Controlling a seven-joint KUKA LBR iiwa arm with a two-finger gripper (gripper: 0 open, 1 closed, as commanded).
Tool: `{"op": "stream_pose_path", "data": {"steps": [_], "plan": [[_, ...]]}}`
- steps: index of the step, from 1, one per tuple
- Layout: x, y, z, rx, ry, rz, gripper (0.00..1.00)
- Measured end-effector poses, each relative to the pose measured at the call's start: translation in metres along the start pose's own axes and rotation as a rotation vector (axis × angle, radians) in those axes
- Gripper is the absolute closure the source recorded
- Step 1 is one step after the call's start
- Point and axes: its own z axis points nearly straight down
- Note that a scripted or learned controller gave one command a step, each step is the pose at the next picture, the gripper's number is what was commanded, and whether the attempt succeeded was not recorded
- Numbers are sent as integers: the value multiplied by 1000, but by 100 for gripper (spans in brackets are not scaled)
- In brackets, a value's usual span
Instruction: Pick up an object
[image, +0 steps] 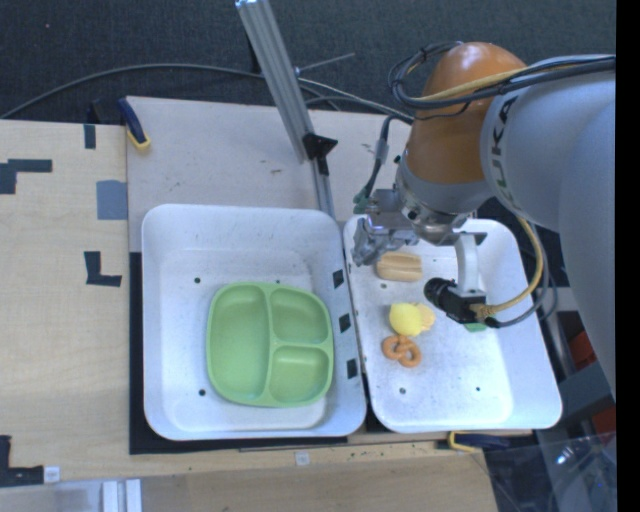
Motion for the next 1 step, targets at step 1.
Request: {"op": "stream_pose_path", "data": {"steps": [1], "plan": [[51,-15,-1,0,0,1,100]]}}
